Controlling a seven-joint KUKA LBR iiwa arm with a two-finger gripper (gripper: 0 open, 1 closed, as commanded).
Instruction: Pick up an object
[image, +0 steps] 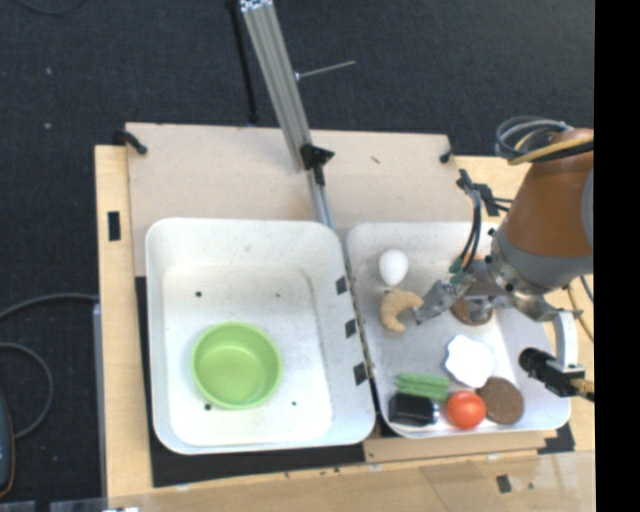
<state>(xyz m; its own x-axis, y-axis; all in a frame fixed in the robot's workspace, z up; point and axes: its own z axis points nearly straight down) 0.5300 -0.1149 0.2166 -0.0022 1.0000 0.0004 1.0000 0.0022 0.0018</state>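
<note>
Croissant (399, 309), the tan curved piece in the right bin (420, 240), looks the likeliest target: it lies near the bin's left wall, just below the white egg (393, 267), and the gripper (440, 300) sits just to its right, low over the bin floor. One grey finger seems to reach toward the pastry, but the wrist blocks much of the view; I cannot tell how far the gripper is spread, and nothing is visibly held between its parts.

The main risk, as I judge it, is a sideways shove rather than a grasp. Coming in from the right, the gripper could push the croissant against the bin wall or roll the egg away. The curved shape may also slip out of a pinch taken off-centre. A brown round thing (472, 310) lies partly under the wrist and could be knocked or caught by mistake.

Further out, the front of the right bin is crowded: a white lump (468, 360), a green pod (423, 384), a black block (411, 409), a red ball (465, 410) and a brown disc (503, 400) lie close together, some touching. The left bin (180, 250) holds a green bowl (236, 364), well apart from the work. A metal post (285, 90) slants over the surface (220, 170) behind the bins, clear of the arm.
</note>
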